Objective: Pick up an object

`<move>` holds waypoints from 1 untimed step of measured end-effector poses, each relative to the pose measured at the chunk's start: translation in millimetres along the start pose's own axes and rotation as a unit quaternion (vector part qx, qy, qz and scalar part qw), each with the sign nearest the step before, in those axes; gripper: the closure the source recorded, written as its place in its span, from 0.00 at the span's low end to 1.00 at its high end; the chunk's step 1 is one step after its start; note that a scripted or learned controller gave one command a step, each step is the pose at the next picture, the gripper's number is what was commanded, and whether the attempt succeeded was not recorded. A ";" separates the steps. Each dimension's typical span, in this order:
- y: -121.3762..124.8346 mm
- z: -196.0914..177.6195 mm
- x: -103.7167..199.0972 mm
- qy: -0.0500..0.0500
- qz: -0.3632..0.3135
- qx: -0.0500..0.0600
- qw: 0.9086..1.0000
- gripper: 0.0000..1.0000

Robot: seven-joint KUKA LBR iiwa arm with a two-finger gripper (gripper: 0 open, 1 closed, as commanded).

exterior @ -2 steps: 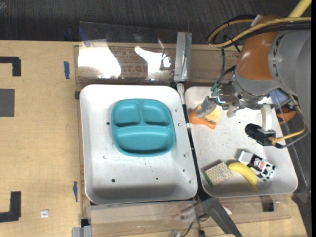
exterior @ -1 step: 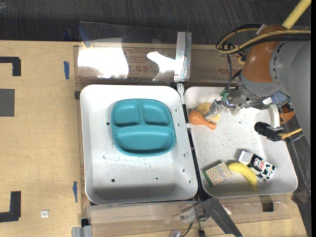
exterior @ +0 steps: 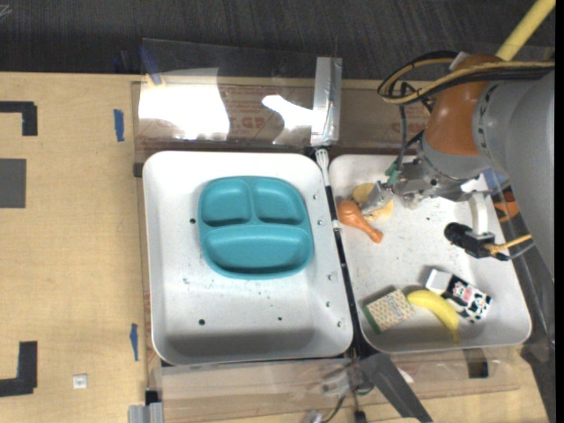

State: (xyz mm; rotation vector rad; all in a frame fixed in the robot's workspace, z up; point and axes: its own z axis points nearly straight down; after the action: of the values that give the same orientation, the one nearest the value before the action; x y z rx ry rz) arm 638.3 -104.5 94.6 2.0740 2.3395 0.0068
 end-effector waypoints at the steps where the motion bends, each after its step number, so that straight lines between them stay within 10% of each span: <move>1: 13.0 -95.1 13.9 0.003 0.012 0.002 1.000 0.00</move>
State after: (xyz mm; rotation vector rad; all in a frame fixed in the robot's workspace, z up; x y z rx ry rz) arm 648.2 -88.6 189.8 2.1063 2.3198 0.0092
